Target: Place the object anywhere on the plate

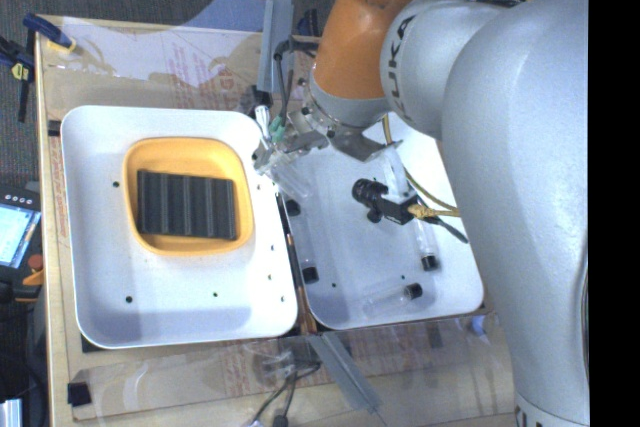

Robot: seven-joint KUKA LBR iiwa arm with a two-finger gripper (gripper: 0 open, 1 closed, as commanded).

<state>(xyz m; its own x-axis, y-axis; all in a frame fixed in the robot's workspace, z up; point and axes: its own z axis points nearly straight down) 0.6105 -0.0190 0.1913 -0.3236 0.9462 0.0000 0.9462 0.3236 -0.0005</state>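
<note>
A yellow plate [187,155] with rounded corners lies in the left white bin [100,295]. On it rests a dark, ridged rectangular object [187,203], lying flat and covering most of the plate's middle. My gripper [273,143] hangs at the near-left corner of the right bin [450,290], just right of the wall between the two bins. It is apart from the plate and the dark object. The orange band and the grey wrist cover the space above it.
Several small black pieces [428,262] and faint clear items [385,293] lie in the right bin. The big grey arm covers the right side of the bench. A tablet [15,233] sits off the left edge.
</note>
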